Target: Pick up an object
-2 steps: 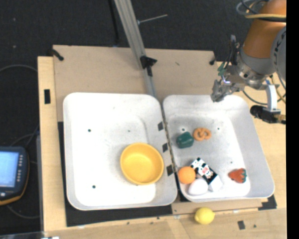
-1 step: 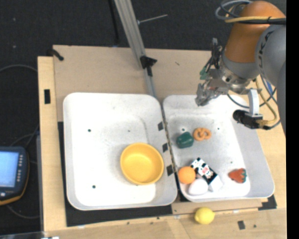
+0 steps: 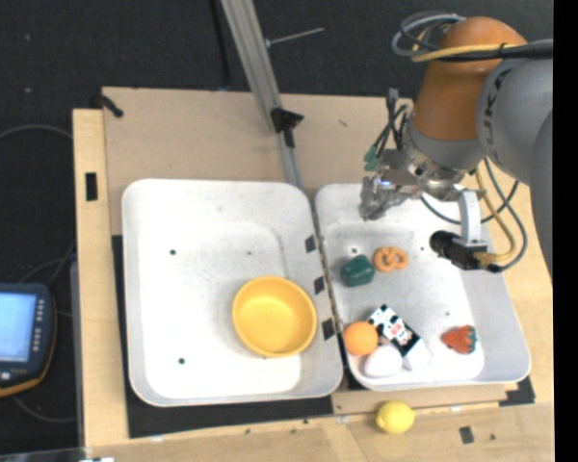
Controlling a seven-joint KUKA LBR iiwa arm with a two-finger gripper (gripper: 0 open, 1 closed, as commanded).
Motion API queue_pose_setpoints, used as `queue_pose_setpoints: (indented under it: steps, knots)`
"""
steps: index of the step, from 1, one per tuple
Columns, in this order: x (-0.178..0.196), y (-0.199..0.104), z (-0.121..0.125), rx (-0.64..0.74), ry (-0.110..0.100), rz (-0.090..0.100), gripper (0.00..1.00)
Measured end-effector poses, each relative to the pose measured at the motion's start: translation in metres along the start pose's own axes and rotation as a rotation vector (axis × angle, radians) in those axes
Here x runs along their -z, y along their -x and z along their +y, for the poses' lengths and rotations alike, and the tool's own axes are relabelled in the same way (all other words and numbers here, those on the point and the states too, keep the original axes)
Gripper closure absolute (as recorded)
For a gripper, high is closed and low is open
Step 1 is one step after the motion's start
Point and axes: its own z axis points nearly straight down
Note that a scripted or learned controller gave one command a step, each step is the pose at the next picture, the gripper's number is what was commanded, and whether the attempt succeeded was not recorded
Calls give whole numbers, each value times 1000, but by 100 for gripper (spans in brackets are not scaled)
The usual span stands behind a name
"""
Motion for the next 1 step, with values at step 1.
queue_pose_setpoints:
  steps: [1]
  knots:
    - [-2,-41,-20,1,0,1,100]
